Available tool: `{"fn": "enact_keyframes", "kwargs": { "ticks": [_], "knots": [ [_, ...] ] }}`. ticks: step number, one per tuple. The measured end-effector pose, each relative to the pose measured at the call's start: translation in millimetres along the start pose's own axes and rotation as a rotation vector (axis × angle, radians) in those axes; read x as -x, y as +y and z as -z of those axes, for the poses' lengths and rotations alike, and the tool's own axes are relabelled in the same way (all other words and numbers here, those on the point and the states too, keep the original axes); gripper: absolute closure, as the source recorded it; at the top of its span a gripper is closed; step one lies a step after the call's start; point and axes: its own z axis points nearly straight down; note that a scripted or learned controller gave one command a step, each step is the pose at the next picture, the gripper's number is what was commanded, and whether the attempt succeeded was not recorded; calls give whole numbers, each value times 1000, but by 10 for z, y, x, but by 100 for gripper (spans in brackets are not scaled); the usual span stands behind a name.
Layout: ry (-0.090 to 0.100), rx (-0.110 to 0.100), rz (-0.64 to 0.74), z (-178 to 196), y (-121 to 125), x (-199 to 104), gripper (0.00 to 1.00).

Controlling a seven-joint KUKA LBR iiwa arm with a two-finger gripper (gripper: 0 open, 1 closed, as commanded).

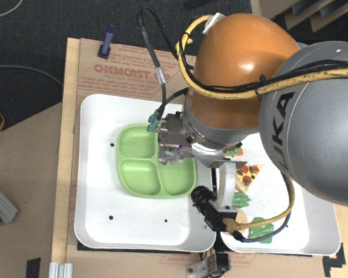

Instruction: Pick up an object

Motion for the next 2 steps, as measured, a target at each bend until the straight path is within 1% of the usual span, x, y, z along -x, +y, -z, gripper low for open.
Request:
{"fn": "enact_keyframes", "kwargs": {
  "ticks": [1, 2],
  "knots": [
    [-8, -19, -18, -1094, -33, 874, 100],
    [1, 3, -1, -166, 2, 290, 100]
  ]
}}
